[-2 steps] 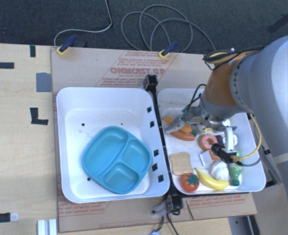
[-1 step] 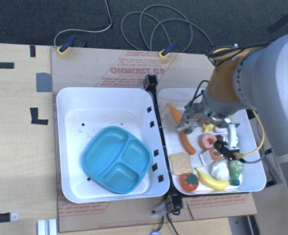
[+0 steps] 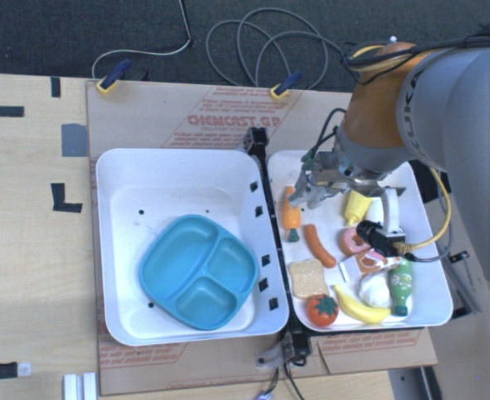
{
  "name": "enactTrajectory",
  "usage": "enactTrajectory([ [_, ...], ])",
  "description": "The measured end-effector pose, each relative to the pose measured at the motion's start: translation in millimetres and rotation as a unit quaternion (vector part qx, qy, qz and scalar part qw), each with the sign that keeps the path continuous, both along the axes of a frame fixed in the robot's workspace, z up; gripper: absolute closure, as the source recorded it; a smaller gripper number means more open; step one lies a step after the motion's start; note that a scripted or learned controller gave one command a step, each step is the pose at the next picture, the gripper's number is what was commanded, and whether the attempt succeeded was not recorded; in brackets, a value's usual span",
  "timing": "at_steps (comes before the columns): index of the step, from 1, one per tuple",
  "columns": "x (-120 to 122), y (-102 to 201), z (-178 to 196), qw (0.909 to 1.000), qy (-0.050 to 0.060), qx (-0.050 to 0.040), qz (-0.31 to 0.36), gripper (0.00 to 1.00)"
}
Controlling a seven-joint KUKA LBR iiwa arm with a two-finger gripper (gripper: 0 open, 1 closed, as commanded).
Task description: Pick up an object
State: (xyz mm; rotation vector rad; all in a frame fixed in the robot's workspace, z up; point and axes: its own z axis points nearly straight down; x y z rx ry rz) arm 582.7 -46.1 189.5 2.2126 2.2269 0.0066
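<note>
Overhead, the robot's hand (image 3: pixel 312 192) hangs low in the right bin (image 3: pixel 432 307), just beside an orange carrot (image 3: pixel 291 213) at its left wall. Whether it is open cannot be told. Nothing looks lifted, so picking seems undone.

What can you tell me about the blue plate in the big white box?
The blue plate looks like smooth plastic, light blue, with rounded corners and three sunken sections split by raised ridges. It lies flat, face up and turned at a slant, on the floor of the left bin, toward the near side. Nothing sits on it, and no food touches it.
</note>
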Motion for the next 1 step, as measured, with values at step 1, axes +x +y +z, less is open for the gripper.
enactTrajectory([
  [1, -21.9, 14.0, 12.4, 1.0000, 0.003, -0.0001, -0.002, 1.00],
])
